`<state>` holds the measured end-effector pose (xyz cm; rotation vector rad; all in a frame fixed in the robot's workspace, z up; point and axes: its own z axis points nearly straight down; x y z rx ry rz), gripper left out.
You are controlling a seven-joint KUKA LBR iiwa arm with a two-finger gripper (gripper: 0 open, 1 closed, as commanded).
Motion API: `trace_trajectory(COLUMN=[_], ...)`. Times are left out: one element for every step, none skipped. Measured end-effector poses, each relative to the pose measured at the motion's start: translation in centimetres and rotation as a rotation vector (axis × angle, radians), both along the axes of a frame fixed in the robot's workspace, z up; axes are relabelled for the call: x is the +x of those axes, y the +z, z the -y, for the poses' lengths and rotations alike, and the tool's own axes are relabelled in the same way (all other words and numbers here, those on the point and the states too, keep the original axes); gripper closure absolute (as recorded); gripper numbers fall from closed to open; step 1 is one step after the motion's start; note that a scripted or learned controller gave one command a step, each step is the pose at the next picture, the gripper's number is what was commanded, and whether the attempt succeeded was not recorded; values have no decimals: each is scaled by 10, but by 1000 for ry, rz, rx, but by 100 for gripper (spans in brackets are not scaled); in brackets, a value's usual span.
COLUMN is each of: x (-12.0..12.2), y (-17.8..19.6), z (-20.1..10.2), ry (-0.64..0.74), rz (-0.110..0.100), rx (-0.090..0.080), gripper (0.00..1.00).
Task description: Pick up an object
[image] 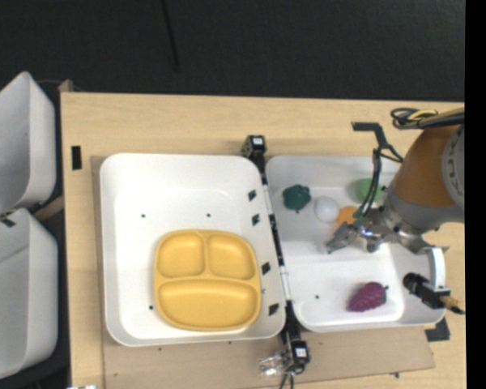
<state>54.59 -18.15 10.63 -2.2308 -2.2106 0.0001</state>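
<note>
Your tool (346, 239) hangs low in the right bin (308, 314) near the orange thing (347, 214), I cannot tell its grip, so nothing looks picked up yet

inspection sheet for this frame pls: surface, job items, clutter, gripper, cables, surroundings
Surface: wooden bench with left bin and right bin side by side.
Job's things: in right bin, dark green object, white ball, orange piece, light green object, purple object.
Clutter: yellow divided tray in left bin.
Gripper: gripper low in right bin, near the orange piece; finger state unclear.
Cables: dark cable along the arm; yellow-black wires at top right.
Surroundings: white containers at left; dark floor.
</note>
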Motion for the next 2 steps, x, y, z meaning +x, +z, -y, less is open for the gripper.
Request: trace_trajectory(x=[0, 0], y=[7, 47], z=[1, 1], ry=[-5, 2], rz=[-1, 2], rx=[1, -1], gripper=[100, 100])
